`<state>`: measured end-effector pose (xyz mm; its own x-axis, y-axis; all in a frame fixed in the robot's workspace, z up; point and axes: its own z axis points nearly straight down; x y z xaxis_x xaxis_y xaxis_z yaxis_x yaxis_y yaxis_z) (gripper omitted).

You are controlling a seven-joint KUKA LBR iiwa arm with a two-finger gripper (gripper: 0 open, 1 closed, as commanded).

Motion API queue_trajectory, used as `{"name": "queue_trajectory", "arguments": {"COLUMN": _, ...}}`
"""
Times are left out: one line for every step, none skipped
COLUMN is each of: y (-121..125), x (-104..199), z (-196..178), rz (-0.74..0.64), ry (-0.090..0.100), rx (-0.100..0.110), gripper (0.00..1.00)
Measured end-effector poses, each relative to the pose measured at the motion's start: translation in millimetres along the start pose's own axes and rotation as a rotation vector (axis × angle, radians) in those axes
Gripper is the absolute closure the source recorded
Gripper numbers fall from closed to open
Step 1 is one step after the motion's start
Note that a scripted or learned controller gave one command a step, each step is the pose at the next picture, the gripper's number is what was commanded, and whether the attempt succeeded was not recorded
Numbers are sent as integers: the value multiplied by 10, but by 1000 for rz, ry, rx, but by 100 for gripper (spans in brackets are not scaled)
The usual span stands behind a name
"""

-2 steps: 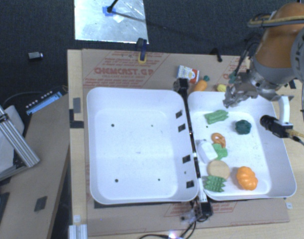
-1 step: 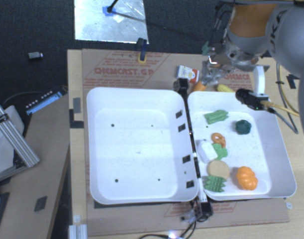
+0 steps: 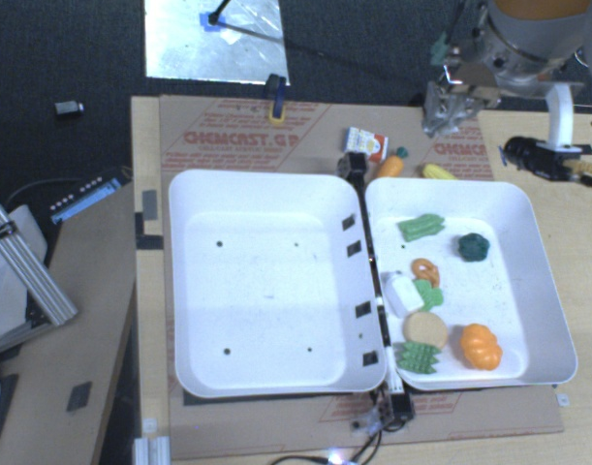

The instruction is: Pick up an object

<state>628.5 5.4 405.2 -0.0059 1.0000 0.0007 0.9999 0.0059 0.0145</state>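
My gripper (image 3: 449, 114) hangs above the cardboard behind the right bin (image 3: 538, 260), apart from every object. In that bin lie a light green toy (image 3: 421, 228), a dark green lump (image 3: 473, 247), an orange pretzel (image 3: 424, 270), a white block (image 3: 404, 295) touching a small green piece (image 3: 432, 295), a tan round piece (image 3: 425, 330), an orange pumpkin-like toy (image 3: 481, 347) and a ridged green toy (image 3: 419, 358).
The left bin (image 3: 194, 260) sits beside the right one. Behind the bins on the cardboard lie a carrot (image 3: 389, 167), a yellow banana-like toy (image 3: 437, 172) and a white-and-red packet (image 3: 363, 142). A shiny metal sheet (image 3: 179, 27) lies at the back left.
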Motion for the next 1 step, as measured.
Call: {"name": "queue_trajectory", "arguments": {"y": -117, "x": 318, "z": -349, "rz": -2, "ry": 1, "rx": 9, "gripper": 100}}
